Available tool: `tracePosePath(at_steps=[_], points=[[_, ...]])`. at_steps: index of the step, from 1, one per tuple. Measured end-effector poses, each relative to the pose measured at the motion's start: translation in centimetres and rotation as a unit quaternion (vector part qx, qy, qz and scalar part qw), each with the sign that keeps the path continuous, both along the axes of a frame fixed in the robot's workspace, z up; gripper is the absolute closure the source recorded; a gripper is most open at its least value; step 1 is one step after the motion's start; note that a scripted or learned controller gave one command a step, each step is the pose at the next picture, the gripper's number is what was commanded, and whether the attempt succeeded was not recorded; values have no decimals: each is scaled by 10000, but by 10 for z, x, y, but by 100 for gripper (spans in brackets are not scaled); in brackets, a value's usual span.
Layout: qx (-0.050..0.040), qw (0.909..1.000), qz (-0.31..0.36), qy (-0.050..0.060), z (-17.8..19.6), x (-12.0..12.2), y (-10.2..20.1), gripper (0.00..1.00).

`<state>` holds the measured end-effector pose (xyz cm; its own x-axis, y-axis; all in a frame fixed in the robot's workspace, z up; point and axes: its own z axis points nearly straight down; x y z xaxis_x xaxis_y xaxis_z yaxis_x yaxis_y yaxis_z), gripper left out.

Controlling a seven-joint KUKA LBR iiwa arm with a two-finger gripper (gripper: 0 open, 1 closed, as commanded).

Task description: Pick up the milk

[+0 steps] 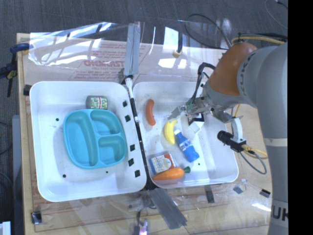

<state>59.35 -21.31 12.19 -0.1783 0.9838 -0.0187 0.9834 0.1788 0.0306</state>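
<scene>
Far to the left of the banana, the left bin is holding a blue divided tray, with a small labelled can sitting just behind the tray. In the right bin, a red-orange sausage is lying just up and left of the banana. Below the banana, a small carton is resting with a carrot touching its near edge.

The milk, which I am taking to be the blue bottle with the white cap, is lying on its side just right of the banana and is close to touching it. Its cap end is pointing up and away toward the gripper. The gripper is hanging up and right of the banana, over the cap end of the bottle. Whether it is spread apart or drawn together I cannot tell, and nothing is showing as held. The grey arm is reaching in farther right.

The bottle is probably going to feel light and stiff, with a smooth, rounded body that may roll or slip. Closing across the middle of the blue body, square to its length, is looking safer than taking the narrow cap. The banana is crowding the left side, so there is little room there.
</scene>
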Motion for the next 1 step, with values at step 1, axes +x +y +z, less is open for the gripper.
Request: tracePosePath(at_steps=[1], points=[[0,10000,0,0,0,0,0,0]])
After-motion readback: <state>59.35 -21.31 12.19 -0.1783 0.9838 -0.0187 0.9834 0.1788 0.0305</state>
